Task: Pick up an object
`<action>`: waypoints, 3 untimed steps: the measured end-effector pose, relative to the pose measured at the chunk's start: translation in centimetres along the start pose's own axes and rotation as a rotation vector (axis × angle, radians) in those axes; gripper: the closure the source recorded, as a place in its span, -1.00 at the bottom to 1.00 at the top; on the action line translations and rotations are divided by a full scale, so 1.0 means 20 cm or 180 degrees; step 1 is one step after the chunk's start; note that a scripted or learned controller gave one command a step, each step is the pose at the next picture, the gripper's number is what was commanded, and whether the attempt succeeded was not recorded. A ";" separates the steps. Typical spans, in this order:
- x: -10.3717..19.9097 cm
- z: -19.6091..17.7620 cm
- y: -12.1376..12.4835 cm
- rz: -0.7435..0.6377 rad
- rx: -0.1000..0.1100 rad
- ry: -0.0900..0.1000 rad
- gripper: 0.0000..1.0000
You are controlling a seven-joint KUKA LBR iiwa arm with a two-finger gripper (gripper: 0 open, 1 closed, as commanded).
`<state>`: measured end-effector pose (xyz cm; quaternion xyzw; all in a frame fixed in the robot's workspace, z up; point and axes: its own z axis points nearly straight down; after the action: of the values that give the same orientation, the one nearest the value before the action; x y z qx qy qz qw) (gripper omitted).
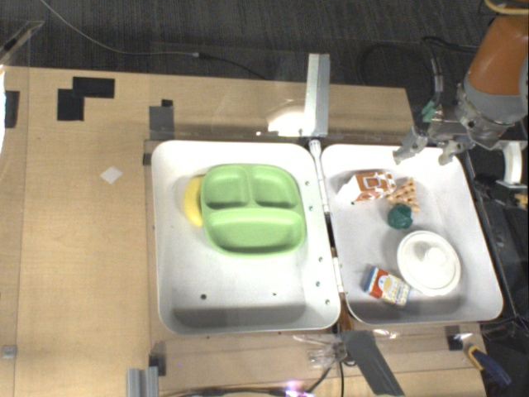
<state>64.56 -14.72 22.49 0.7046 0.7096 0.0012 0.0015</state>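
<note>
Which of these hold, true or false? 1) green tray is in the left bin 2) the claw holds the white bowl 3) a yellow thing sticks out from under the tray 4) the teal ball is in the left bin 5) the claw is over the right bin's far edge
1) True: the green tray lies in the left bin.
2) False: the white bowl sits on the floor of the right bin, apart from the claw.
3) True: a yellow thing shows at the tray's left edge, partly covered by it.
4) False: the teal ball is in the right bin, just beyond the bowl.
5) True: the claw is above the right bin's far edge, toward its right corner.
</note>
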 end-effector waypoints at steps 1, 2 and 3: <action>0.13 0.63 -0.20 0.0273 0.0004 0.0001 -1.00; 0.15 0.68 -0.39 0.0060 -0.0022 -0.0002 -1.00; 0.15 0.68 -0.39 0.0059 -0.0021 -0.0001 -1.00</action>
<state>56.75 -11.84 8.84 0.7112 0.7029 0.0034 0.0039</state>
